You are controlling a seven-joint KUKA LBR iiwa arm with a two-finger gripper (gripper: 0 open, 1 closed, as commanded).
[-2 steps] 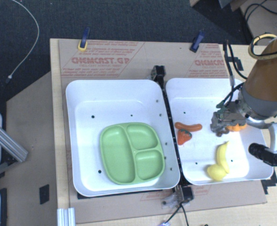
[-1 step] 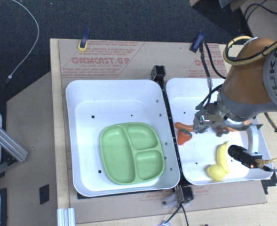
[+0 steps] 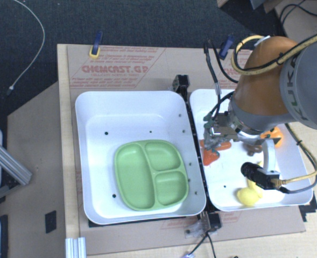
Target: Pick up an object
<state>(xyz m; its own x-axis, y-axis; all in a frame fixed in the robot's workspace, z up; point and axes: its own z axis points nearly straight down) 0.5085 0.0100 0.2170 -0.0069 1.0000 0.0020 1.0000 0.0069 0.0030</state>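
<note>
Hovering low in the right bin (image 3: 293, 198), we are bringing our gripper (image 3: 218, 136) down over a red object (image 3: 210, 156) at centre-right of the frame. Whether it is gripping anything, we cannot tell. We are aiming to stay centred, away from the bin wall.

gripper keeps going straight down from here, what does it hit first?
Most likely the orange-red object lying on the floor of the right bin, directly below the gripper. Depth is hard to judge from this slanted view, so the remaining gap is unclear.
</note>
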